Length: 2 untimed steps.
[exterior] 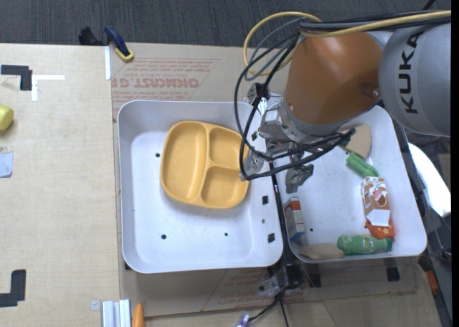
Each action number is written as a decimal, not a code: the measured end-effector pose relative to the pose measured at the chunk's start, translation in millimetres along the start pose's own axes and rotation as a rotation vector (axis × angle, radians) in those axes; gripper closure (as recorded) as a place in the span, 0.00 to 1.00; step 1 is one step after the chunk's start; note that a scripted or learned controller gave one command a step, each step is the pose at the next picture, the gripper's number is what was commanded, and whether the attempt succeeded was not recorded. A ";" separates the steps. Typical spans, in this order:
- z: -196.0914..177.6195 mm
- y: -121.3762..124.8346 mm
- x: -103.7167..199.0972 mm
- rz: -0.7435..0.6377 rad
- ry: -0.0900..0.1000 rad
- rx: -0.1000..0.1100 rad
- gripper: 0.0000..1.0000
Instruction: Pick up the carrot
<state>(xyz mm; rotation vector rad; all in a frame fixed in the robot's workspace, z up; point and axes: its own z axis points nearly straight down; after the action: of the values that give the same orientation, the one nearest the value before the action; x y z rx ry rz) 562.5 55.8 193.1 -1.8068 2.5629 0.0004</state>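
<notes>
My pincer [295, 175] is hanging just right of the one yellow divided plate [202, 164], over the wall between the two white bins [136, 196]; I cannot tell whether it is clenched or released. Further right of the plate, two green items [361, 163] are lying, and one orange piece, seemingly the carrot [381, 230], is resting between them.

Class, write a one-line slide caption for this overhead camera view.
KUKA arm hangs over the right bin; a yellow divided plate lies in the left bin.
</notes>
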 end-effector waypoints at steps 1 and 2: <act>1.1 4.8 -41.9 0.025 -0.001 -0.001 0.00; 100.8 18.3 -58.9 -0.196 0.000 -0.003 0.00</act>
<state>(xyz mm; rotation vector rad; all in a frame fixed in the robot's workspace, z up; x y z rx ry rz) 565.6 117.8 92.5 -2.0500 2.3749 0.0030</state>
